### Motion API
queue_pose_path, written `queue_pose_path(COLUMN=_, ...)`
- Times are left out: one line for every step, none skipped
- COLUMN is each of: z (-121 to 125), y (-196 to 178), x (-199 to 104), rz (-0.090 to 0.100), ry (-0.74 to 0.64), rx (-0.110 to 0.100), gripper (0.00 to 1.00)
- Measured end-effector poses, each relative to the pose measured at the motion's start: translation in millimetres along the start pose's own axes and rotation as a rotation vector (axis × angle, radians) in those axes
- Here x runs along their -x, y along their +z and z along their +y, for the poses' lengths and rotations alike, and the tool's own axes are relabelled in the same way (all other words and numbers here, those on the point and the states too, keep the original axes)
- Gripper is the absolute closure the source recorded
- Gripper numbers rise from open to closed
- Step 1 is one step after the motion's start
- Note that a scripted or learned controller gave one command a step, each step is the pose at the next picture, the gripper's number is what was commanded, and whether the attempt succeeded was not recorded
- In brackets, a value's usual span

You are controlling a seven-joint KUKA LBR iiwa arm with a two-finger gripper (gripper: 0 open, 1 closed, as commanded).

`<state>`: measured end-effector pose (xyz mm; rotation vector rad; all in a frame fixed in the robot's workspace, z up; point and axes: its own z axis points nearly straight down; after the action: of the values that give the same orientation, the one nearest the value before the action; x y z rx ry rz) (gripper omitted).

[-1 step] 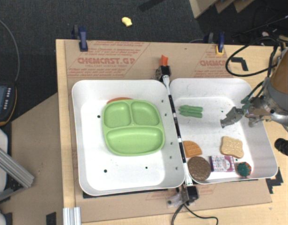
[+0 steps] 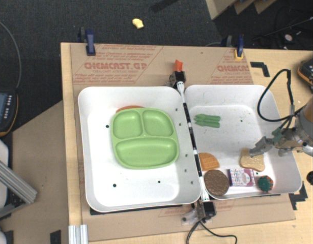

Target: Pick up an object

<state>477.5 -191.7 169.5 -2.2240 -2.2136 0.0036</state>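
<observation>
Right bin: pincer, grip unclear, seemingly touching toast below

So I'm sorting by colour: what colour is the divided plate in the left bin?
Light green, the divided plate, seen in the camera view.

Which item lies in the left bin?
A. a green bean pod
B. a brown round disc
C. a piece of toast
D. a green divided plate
D: the green divided plate lies in the left bin, while the other three items lie in the right bin.
</observation>
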Motion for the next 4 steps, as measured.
queue_pose_path(z=1, y=89, x=-3, rz=0.0, ry=-0.004, rx=0.001, gripper=0.0)
queue_pose_path(z=46, y=84, x=13, rz=-0.004, ry=-0.006, rx=0.01, gripper=0.0)
queue_pose_path(z=7, y=85, x=-26, rz=0.002, ry=-0.005, rx=0.001, gripper=0.0)
queue_pose_path(z=78, y=84, x=3, rz=-0.006, ry=-0.007, rx=0.012, gripper=0.0)
